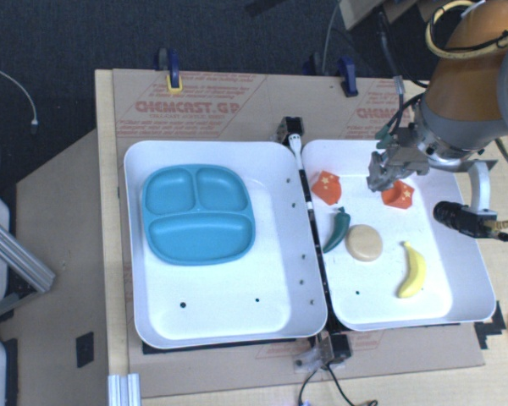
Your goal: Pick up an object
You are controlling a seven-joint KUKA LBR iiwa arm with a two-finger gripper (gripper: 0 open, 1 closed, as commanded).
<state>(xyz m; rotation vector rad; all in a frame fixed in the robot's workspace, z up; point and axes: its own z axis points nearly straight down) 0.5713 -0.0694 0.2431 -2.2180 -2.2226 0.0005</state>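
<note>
My gripper (381, 178) hangs over the back of the right bin (466, 303), reaching in from the right. A red piece (400, 195) lies just below and to the right of its tip, partly covered by it. Another red piece (326, 188) lies to the left of the gripper, near the bin's left wall. Toward the front sit a green pepper (336, 229), a beige round piece (364, 244) and a yellow banana (412, 271). Nothing can be seen held in the gripper.
A blue divided plate (199, 214) rests in the left bin (229, 320). A ridge with black clips runs between the two bins. Blue clamps (173, 64) hold the cardboard base at the back.
</note>
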